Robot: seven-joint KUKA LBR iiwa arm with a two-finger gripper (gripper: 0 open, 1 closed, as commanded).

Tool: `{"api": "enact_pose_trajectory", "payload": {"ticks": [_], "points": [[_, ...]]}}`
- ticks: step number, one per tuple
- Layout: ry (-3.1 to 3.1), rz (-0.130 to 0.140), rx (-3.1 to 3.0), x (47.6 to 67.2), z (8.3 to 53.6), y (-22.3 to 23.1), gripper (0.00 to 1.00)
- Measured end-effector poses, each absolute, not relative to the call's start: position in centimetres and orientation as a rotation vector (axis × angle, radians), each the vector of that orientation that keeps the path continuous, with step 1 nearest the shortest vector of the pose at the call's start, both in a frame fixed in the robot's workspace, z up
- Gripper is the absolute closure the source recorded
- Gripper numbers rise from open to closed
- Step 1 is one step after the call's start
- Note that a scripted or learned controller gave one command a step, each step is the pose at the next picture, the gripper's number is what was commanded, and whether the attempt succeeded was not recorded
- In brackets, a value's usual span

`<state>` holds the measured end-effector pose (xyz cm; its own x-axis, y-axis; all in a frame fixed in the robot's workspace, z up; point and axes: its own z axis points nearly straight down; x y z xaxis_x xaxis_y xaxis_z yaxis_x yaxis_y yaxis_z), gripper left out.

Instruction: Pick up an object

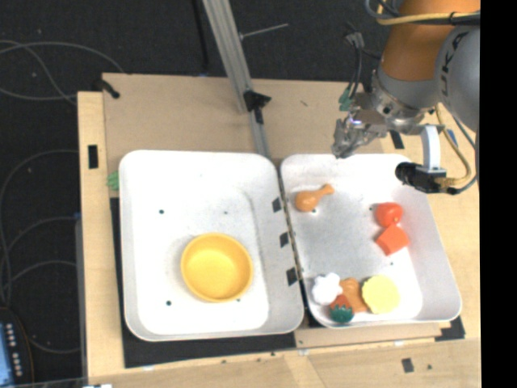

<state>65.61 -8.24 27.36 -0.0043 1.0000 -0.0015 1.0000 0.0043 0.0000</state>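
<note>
The gripper [349, 140] hangs over the right bin's [355, 225] far rim, its jaws too blurred to tell whether spread or closed, nothing seen between them. Just below-left lies an orange drumstick [311, 198]; further off, two red blocks [389, 226], then a yellow disc [380, 294]. A yellow bowl [216, 267] sits in the left bin [153, 192].

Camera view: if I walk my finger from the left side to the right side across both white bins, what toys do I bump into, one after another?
Yellow bowl → orange drumstick-shaped toy → white toy → round yellow piece → red and orange blocks. The small pieces bunched beside the white toy overlap, so I skip them.
</note>
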Motion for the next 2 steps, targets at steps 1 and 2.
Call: {"api": "enact_pose_trajectory", "payload": {"ticks": [1, 2], "points": [[2.228, -0.001, 2.215, 65.4, 25.7, -2.9, 1.00], [2.228, -0.001, 2.215, 64.8, 24.3, 1.8, 1.00]]}}
